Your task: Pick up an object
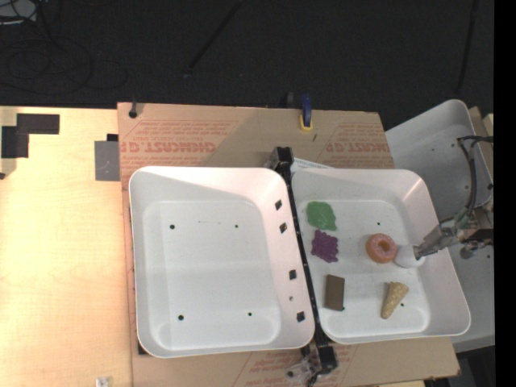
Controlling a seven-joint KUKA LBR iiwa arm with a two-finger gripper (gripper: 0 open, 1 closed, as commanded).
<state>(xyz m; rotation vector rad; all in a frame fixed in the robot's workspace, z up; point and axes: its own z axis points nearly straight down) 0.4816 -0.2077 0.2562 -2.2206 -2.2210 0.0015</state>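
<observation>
A pale wooden bench bears a cardboard sheet under two white bins.

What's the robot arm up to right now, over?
Tool at the right bin's right side, low beside the donut, nothing visibly held. Green piece, purple piece, brown block, cone untouched. Nothing blocking.

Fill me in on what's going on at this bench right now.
A robot arm reaches in from the right, its gripper low over the right bin, right beside the orange donut. Nothing shows between its fingers. The same bin also holds a green piece, a purple piece, a brown block and a tan cone. The left bin sits alongside.
</observation>
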